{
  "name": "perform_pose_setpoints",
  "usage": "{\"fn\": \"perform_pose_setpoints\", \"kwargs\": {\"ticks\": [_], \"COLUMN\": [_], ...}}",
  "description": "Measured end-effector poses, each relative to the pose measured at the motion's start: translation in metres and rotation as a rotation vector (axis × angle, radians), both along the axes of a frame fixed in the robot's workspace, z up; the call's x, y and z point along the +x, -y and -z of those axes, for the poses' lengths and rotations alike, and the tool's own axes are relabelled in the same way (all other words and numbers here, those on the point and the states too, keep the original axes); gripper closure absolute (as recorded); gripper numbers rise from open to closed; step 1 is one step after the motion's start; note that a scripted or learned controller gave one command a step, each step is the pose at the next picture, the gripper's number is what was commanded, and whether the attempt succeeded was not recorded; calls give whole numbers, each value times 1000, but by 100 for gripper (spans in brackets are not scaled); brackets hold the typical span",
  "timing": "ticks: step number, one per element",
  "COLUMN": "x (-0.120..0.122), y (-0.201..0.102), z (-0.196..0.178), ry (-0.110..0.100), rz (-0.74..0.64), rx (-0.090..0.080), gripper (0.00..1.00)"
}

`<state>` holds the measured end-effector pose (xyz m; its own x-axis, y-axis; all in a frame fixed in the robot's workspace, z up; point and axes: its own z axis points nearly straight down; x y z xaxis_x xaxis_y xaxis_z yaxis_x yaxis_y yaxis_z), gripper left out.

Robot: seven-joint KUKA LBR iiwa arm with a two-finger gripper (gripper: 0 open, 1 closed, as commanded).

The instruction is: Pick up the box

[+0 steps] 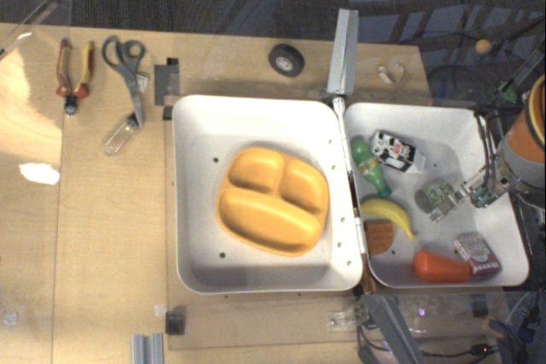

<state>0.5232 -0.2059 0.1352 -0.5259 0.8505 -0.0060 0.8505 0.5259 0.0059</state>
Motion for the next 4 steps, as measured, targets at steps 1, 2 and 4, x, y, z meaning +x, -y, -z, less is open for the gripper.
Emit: {"fn": "perform_pose_setpoints", "kwargs": {"ticks": [1,2,4], "x": [-34,-28,79], "y": [0,1,-1], "z": [17,46,48], "ry": [-1,4,1], "rz": [255,207,288], "rx": [3,1,1], "gripper": [0,0,0]}}
